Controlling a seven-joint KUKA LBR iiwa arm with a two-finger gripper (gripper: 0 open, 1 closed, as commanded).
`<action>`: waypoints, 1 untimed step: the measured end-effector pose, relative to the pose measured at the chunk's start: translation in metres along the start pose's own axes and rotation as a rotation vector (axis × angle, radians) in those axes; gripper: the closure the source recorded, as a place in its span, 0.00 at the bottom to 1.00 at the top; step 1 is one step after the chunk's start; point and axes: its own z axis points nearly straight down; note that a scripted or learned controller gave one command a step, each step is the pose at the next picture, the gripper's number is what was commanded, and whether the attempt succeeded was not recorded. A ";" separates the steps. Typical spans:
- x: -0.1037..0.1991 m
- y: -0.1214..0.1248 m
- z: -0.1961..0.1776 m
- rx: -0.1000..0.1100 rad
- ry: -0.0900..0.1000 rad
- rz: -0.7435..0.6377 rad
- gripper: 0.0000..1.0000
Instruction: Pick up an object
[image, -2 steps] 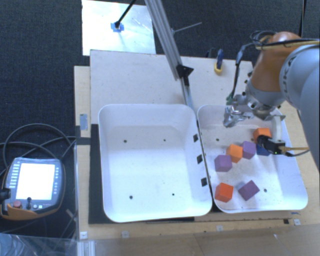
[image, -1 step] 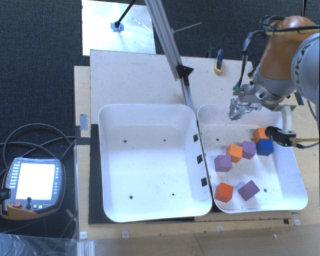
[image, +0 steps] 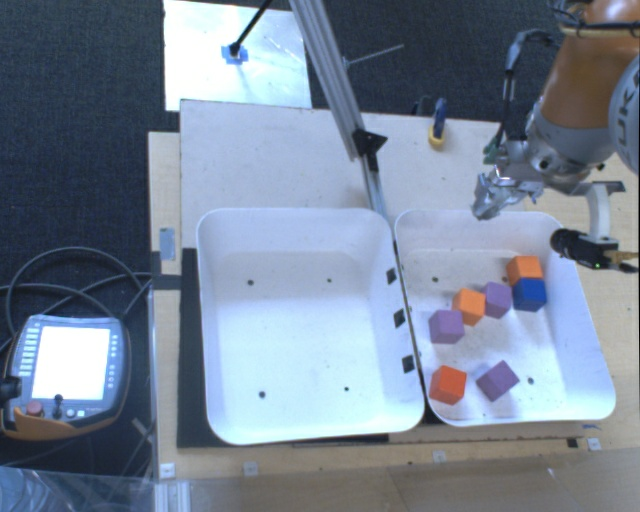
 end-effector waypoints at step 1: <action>0.056 0.009 0.016 0.007 0.003 -0.005 1.00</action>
